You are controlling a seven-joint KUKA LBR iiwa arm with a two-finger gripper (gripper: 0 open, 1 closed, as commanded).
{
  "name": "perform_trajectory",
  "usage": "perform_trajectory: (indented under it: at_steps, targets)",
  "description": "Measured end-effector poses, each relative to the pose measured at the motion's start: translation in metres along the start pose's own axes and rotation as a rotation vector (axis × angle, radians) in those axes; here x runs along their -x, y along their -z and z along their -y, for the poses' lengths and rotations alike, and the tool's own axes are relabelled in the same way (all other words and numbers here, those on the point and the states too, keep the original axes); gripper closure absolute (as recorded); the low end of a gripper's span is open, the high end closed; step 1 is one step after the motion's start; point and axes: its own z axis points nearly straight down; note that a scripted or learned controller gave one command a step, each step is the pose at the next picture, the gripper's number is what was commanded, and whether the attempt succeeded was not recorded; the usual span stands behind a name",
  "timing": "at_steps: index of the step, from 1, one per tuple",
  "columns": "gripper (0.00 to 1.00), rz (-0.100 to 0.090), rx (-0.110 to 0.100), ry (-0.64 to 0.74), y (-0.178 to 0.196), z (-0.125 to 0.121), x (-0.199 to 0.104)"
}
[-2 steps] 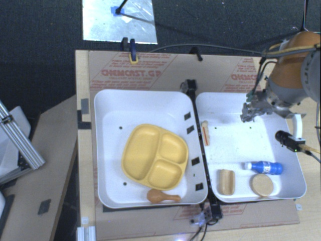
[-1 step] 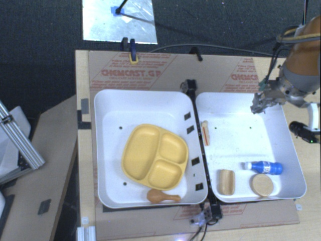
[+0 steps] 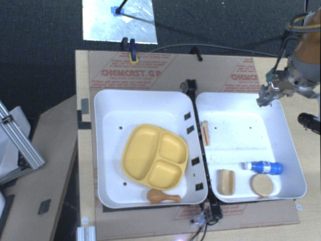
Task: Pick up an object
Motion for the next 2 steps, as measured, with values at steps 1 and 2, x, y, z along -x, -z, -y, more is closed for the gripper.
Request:
perform_trajectory:
  at_steps: [1,2]
  targets:
    - [1.00,-0.004,-0.005,0.006,-0.007,-0.005,-0.063]
    - [1.00,-0.003,-0.005,0.005,-0.017,-0.014,-0.109]
